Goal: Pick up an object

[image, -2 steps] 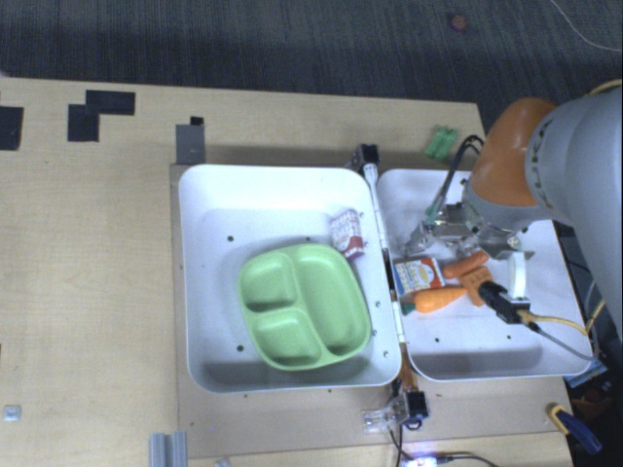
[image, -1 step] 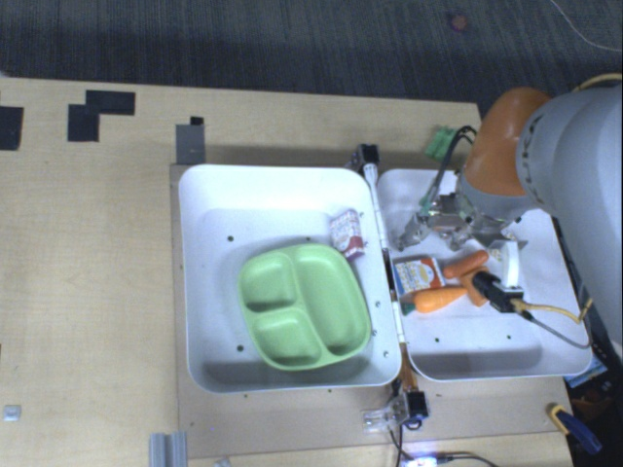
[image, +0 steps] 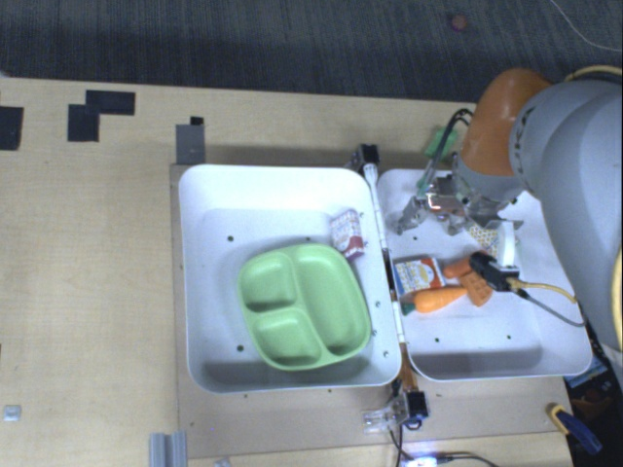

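My gripper (image: 428, 218) hangs over the back left part of the right bin (image: 487, 358), its fingers spread open with only white bin floor between them. Just in front of it lie a small blue, white and orange packet (image: 417, 273), an orange carrot (image: 436, 301) and an orange block (image: 474, 287). A white tube (image: 506, 246) and a patterned flat piece (image: 483, 233) lie to the gripper's right, partly under the wrist. In the left bin (image: 209, 261) sit a green divided plate (image: 304, 305) and a small red and white wrapper (image: 347, 232).
The ridge between the two bins (image: 384, 261) runs close to the gripper's left. The grey arm with its orange band (image: 501, 115) covers the right bin's back right corner. Bare bench (image: 88, 280) stretches to the left of the bins.
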